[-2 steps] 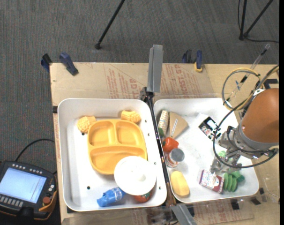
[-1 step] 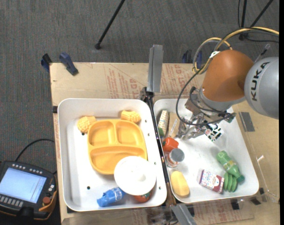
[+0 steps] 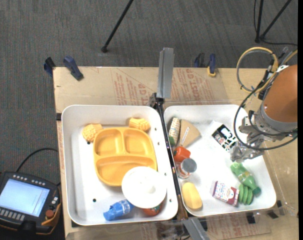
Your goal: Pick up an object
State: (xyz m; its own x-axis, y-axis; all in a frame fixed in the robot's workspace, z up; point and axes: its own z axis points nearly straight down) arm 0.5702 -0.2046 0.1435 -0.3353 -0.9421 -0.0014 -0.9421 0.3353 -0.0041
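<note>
My gripper (image 3: 240, 154) hangs low over the right side of the right bin (image 3: 211, 113), below the arm's orange band (image 3: 286, 94). It sits just above the upper end of a green bunched toy (image 3: 245, 182), perhaps touching it. Left of that toy lies a small pink box (image 3: 225, 192). A black-and-white card (image 3: 223, 135) rests to the gripper's upper left. Nothing is visibly held.
The right bin also holds a yellow oval (image 3: 192, 196), a small can (image 3: 188, 167), a red item (image 3: 180, 154), a tan wedge (image 3: 189, 134) and a corn cob (image 3: 174, 128). The left bin (image 3: 74, 149) holds a yellow divided tray (image 3: 124, 151), a white lid (image 3: 144, 186) and a blue bottle (image 3: 116, 210).
</note>
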